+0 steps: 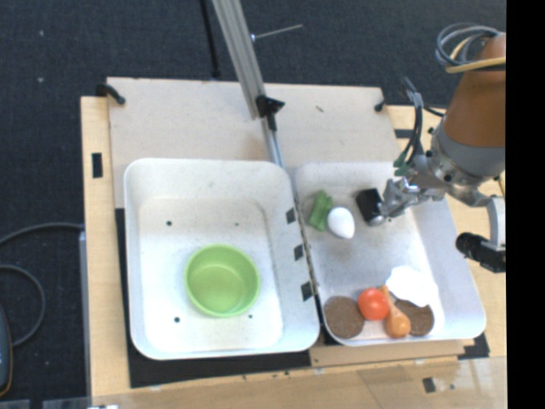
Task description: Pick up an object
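Observation:
My gripper (392, 204) hangs over the upper part of the right bin (443, 228), to the right of a white egg (341, 222). A green leafy piece (319, 210) lies just left of the egg, touching it. At the bin's front lie a red tomato (373, 303), a small orange piece (397, 323), two brown discs (344, 315) and a white crumpled piece (412, 285). Nothing shows under the gripper itself.
The left bin (153, 194) holds a light green bowl (222, 279) near its front middle. A metal pole (243, 49) slants up from the divide between the bins. The grey and orange arm (473, 126) comes in over the right bin's far right corner.

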Tool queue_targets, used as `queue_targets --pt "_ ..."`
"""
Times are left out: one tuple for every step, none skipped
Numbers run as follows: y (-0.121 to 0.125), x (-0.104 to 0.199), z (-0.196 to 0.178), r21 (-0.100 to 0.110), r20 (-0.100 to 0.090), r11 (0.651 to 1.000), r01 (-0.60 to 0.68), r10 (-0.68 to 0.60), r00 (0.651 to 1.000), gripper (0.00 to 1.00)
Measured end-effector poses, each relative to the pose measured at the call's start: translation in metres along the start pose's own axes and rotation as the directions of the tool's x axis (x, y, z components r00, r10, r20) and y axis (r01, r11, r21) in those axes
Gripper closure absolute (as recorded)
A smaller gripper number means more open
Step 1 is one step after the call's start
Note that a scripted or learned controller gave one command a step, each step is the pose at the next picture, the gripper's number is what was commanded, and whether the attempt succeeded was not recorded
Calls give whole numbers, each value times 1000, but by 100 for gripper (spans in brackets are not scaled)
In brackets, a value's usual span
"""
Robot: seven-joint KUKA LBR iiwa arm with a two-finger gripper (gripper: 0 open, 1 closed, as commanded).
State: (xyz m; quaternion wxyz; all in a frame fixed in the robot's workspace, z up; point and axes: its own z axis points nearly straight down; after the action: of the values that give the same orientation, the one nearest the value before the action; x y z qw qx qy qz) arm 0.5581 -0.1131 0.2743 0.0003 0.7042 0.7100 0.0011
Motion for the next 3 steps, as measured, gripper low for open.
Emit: queue_targets --pt "13 43 2 -1 2 1000 -2 2 1000 100" --pt "22 94 2 0 0 1000 0 0 1000 100" --pt "21 141 8 3 1 1000 -2 2 1000 100"
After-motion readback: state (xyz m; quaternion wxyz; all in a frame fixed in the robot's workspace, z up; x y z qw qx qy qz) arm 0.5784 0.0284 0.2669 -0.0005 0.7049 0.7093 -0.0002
